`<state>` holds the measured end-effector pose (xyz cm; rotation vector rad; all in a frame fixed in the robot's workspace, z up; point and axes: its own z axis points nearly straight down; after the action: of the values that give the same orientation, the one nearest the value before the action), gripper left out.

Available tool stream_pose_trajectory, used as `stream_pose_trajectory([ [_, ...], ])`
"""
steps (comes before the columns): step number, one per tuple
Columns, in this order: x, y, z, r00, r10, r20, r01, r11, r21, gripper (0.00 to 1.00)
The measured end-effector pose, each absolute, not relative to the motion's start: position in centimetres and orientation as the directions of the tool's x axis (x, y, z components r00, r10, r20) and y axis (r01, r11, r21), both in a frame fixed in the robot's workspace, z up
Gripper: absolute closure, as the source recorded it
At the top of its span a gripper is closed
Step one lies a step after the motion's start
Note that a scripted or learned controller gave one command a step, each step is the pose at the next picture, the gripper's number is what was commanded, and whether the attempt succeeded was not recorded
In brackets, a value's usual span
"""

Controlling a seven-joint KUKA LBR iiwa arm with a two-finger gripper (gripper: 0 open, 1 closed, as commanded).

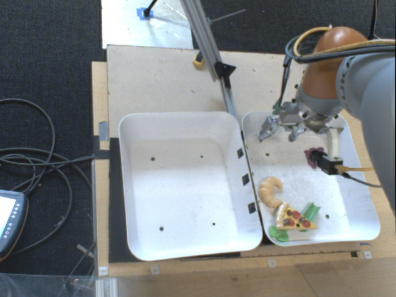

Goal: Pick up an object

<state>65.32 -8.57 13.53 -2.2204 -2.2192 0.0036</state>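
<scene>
Pincer (pixel 281 132) | fingers spread, released, nothing between | above right bin (pixel 359 184), far end

Two shallow white plastic bins (pixel 185 125) look smooth and faintly glossy; the pale wooden board surface (pixel 154 79) beneath looks matt and scuffed.

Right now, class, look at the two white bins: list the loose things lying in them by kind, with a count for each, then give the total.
Croissant: 1
Pizza slice: 1
Green piece under the pizza slice, kind unclear: 1
Total: 3, all in the right bin
</scene>
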Motion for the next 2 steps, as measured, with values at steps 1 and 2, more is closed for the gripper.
stream_pose_trajectory([
  [1, 65.5, -8.6, 14.9, 0.001, 1.0, 0.0, 1.0, -0.001, 0.004, 1.0],
  [2, 65.8, -7.9, 19.6, -0.005, 1.0, 0.0, 1.0, 0.005, 0.007, 1.0],
])
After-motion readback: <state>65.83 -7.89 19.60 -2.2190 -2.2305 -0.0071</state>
